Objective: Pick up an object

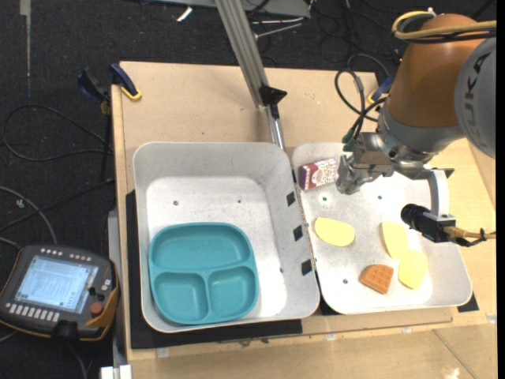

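Carton (318, 174) sits just left of the gripper (349, 178); grip state unclear. Descending off-centre could knock it aside.

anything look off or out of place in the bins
Nothing looks spilled or broken. The small carton lies on its side at the far left corner of the right bin, beside the pincer. The yellow pieces and the orange waffle piece lie loose there. The teal divided tray sits flat in the left bin.
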